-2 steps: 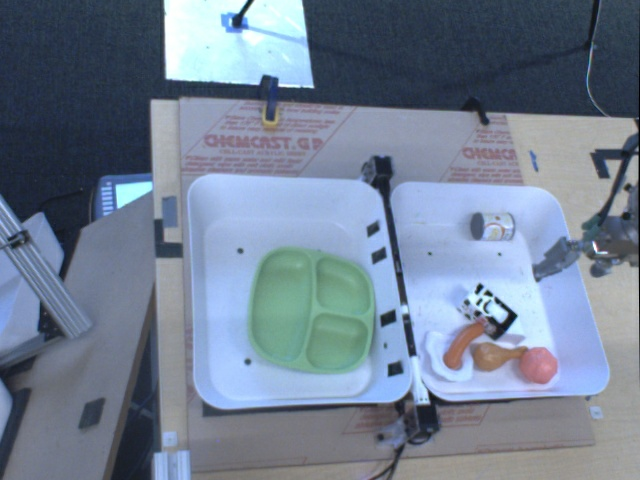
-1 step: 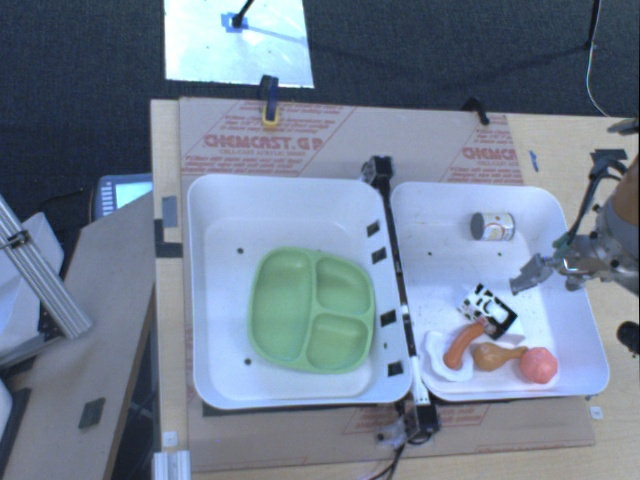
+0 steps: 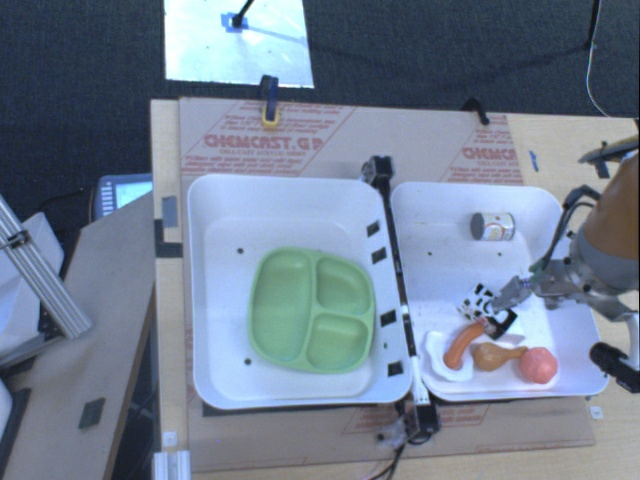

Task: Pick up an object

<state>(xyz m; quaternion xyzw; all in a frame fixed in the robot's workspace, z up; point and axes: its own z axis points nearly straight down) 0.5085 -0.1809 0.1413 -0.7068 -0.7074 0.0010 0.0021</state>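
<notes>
The gripper (image 3: 503, 306) hangs low in the right bin (image 3: 440, 218), its fingers slightly spread, the tips at a small black-and-white patterned object (image 3: 481, 304); whether they pinch it cannot be told. Just below lie an orange sausage-shaped toy (image 3: 463, 343), a tan drumstick-shaped piece (image 3: 494, 355) and a smooth pink ball (image 3: 539, 365), close together in the bin's near corner. A short metal can (image 3: 493, 227) lies on its side toward the far wall. The left bin (image 3: 215, 268) holds a pale green divided plastic plate (image 3: 312, 310).
</notes>
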